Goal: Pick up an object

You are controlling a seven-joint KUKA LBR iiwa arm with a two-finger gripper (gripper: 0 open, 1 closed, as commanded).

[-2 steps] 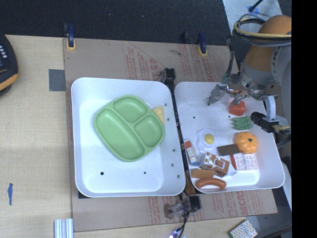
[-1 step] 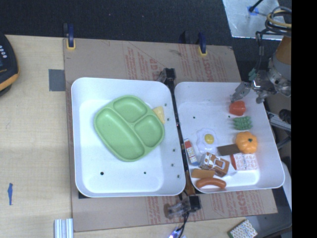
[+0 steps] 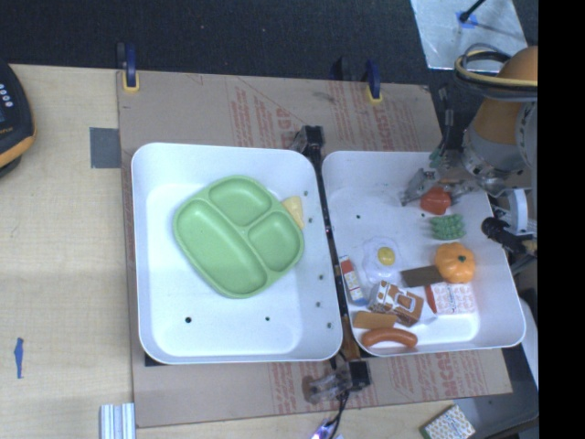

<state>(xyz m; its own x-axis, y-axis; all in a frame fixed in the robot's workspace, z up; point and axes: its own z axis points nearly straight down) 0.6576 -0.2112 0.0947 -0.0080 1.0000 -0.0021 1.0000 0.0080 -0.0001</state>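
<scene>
**Gripper Came Down on the Red Toy**

The gripper (image 3: 439,183) sat low at the right bin's (image 3: 352,167) back edge, its fingers spread around a small red toy (image 3: 436,201), likely to lift it. I could not tell if it squeezed. There were two bins, one green plate (image 3: 239,236), one orange pumpkin (image 3: 455,263), one hot dog (image 3: 388,339).

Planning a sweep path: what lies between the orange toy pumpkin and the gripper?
In the camera view, a green toy lies between the orange toy pumpkin and the gripper.
</scene>
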